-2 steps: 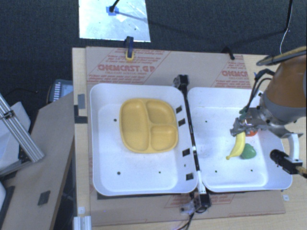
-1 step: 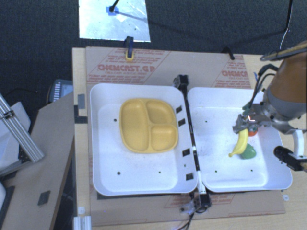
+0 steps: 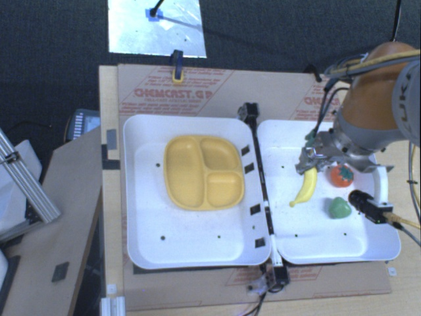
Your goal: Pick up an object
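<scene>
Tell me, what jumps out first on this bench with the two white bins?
The big yellow divided plate fills the middle of the left bin. In the right bin, the grey and orange arm reaches down so that its hand sits at the top end of a yellow banana. Beside the banana lie a small green object and an orange-red one.

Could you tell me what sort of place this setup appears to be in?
Probably a robotics lab bench for grasping trials: two white bins sit on a board, toy food such as a banana lies inside, and a grey and orange arm reaches in.
</scene>
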